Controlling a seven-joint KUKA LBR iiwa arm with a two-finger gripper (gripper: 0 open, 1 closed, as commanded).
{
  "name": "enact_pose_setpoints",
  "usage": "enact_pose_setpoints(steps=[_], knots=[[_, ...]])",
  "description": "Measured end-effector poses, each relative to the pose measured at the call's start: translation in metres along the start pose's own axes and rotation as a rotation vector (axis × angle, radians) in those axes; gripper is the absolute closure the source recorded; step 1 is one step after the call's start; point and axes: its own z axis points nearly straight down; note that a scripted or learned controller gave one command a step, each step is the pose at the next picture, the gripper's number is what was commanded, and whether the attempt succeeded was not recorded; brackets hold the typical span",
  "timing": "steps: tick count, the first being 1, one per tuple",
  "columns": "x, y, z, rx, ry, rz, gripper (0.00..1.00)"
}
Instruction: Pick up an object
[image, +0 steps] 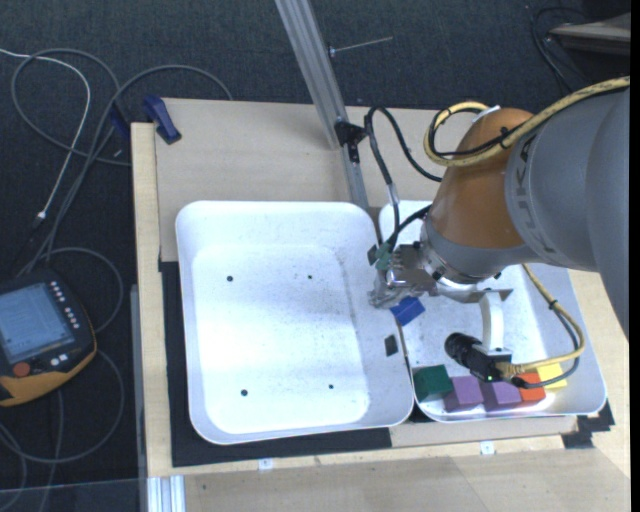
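The arm (530, 190) comes in from the right and hangs over the right bin (590, 385), its tool (392, 288) low near that bin's left wall, close to the rim it shares with the left bin (270, 320). Whether the tool is spread or pressed together I cannot tell from here. Just below the tool sits a small blue block (407, 311), tilted, its long axis running on a slant from lower left to upper right; whether it is being pinched I cannot make out. Further down the right bin, along its near edge, lie a green block (432, 381), two purple blocks (466, 393) side by side, and an orange piece (532, 395). A small dark chip (391, 345) lies below the blue block.
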Motion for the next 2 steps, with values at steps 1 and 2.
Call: enact_pose_setpoints(steps=[1, 2], knots=[[0.001, 0.000, 0.001, -0.001, -0.004, -0.004, 0.00], [-0.045, -0.012, -0.045, 0.016, -0.037, 0.020, 0.00]])
